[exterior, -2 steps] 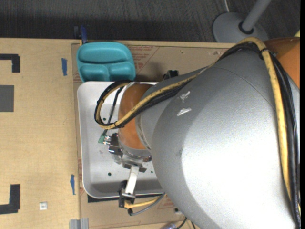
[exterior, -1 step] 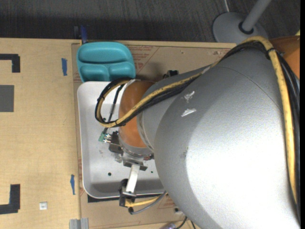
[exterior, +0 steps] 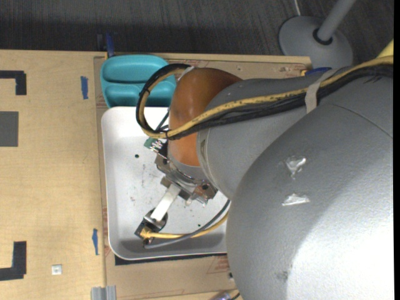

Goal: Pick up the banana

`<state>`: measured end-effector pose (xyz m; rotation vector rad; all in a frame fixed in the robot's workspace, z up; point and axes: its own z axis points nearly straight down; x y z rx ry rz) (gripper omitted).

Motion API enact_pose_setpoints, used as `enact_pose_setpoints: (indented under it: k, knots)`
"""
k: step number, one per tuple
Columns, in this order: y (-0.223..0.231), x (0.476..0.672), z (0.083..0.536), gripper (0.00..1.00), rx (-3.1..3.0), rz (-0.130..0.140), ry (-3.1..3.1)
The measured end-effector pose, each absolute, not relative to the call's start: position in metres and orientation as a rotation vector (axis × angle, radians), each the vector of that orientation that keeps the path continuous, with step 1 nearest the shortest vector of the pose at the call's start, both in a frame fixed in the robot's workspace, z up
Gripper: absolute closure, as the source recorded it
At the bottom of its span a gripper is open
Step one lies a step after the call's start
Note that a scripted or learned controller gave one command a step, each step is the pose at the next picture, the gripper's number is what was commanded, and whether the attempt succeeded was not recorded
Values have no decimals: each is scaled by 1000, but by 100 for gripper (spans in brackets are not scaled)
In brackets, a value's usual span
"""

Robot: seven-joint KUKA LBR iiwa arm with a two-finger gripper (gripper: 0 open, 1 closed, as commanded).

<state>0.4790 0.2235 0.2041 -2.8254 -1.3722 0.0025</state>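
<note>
- The grey arm (exterior: 300, 186) is seen closest, its orange band (exterior: 194, 105) over the white bin (exterior: 122, 167).
- A teal object (exterior: 128, 80) is seen at the bin's far left corner.
- The gripper (exterior: 187, 189) is seen above the bin floor; whether it is released or clenched cannot be told.
- The banana's place cannot be told.

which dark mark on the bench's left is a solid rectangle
The middle one, a plain dark grey block at the view's left edge; the black marks above and below it are open bracket shapes.
</note>
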Motion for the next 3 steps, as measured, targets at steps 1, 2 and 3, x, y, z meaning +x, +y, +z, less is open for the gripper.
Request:
enact_pose_setpoints:
  k: [1, 2, 3]
  knots:
    - [224, 479, 214, 100, -2823, 5, -1376]
    - [199, 480, 254, 100, -2380, -1, -2051]
    - [224, 478, 153, 100, -2499, 5, -1900]
